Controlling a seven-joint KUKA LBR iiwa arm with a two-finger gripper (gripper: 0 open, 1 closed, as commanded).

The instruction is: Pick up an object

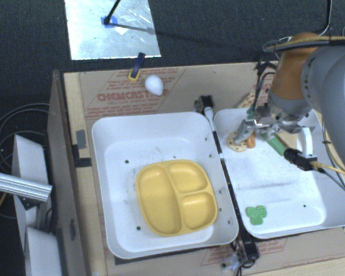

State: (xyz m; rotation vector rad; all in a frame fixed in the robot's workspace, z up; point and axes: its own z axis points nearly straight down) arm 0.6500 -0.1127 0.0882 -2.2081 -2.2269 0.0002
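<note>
Green object (257, 214) lies near bin's front rim (303, 230).

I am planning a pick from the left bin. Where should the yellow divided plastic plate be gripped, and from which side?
Grip the yellow divided plastic plate at its raised outer rim, coming from above. It lies flat in the left white bin, so its sides offer little to hold. The rim nearest the arm, on the view's right, is probably easiest, though the bin wall stands close there.
</note>
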